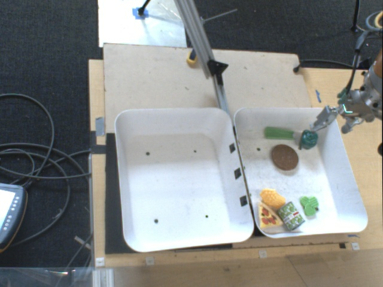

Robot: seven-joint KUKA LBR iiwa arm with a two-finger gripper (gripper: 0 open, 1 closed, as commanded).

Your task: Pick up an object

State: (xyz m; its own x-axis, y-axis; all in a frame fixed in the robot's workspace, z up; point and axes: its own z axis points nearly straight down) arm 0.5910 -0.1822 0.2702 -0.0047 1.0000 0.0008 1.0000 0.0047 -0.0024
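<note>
My gripper [335, 123] hangs over the far right part of the right bin [353, 187], open, with nothing between its fingers. One fingertip [318, 124] is just above and right of a teal knob [309, 139] that ends a green handle [277, 133]. A brown disc [285, 158] lies just in front of that. At the bin's near edge sit a yellow corn piece [271, 197], a pizza-slice toy [268, 216], a green can [291, 215] and a small green toy [309, 205].
The left bin [128, 178] stands beside the right one, sharing a middle wall. A slanted metal pole [200, 31] runs from the top of the view down to the bins' junction. Cables and a pendant lie on the floor at left.
</note>
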